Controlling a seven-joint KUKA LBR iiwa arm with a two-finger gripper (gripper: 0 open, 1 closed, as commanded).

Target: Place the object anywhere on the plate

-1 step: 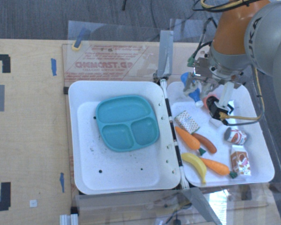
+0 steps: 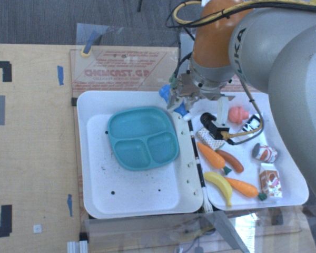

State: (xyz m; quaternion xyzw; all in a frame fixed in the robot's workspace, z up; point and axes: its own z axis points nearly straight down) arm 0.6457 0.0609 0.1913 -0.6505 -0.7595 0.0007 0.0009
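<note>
The gripper [image 2: 178, 101] hovers just beside the teal plate's [image 2: 142, 138] upper-right corner, apparently carrying a small blue object [image 2: 166, 93]; its grip cannot be told. Next, probably a short shift over the plate, then release.

Teal plate [image 2: 142, 138], yellow banana [image 2: 221, 186], white bins [image 2: 89, 157]

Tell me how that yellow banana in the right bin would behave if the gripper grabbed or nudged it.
The banana looks like a smooth toy, so probably stiff and light. Its curved, tapering body may slip or twist out of a two-finger pinch. It lies touching a carrot, so a push would likely shove that along too.
</note>
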